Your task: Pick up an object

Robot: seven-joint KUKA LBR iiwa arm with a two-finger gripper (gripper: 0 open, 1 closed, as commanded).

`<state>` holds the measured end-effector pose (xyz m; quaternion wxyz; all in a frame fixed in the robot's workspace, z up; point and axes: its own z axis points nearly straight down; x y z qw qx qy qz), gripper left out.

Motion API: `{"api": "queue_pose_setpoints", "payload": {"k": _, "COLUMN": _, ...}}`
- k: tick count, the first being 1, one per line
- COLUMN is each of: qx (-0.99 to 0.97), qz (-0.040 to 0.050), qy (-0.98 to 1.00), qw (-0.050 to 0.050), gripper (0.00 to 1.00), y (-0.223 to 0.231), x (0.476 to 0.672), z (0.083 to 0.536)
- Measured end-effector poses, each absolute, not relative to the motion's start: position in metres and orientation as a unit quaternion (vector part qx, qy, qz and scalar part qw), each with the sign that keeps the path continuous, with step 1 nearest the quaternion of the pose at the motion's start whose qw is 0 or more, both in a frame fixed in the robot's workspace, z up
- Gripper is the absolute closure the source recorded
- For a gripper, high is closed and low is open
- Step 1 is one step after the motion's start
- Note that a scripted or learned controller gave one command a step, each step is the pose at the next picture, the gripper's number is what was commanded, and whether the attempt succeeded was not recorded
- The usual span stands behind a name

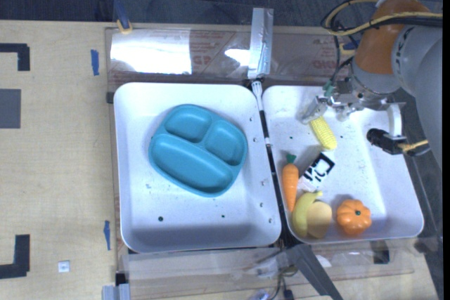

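Observation:
My gripper (318,103) hangs over the far part of the right bin (394,172), its two metal fingers spread open and nothing between them. A yellow corn cob (323,132) lies tilted just below and in front of the fingertips, close to them. Nearer the front of that bin lie an orange carrot (290,184), a black-and-white packet (316,171), a yellow banana with a pale fruit (311,214) against it, and a small orange pumpkin (353,216).
The left bin (133,207) holds a blue divided plate (198,148). A ridge where the two bins meet (266,151) runs between them. A black cable part (385,140) of the arm hangs over the right bin's right side.

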<state>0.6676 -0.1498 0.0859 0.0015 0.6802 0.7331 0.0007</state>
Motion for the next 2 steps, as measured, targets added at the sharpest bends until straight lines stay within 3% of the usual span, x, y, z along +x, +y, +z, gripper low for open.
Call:
{"api": "queue_pose_setpoints", "payload": {"k": 1, "qx": 0.679, "qz": 0.0017, "qy": 0.734, "qw": 0.004, "gripper": 1.0, "y": -0.149, "x": 0.669, "z": 0.098}}
{"api": "queue_pose_setpoints", "payload": {"k": 2, "qx": 0.618, "qz": 0.0038, "qy": 0.786, "qw": 0.005, "gripper": 1.0, "y": -0.066, "x": 0.67, "z": 0.19}}
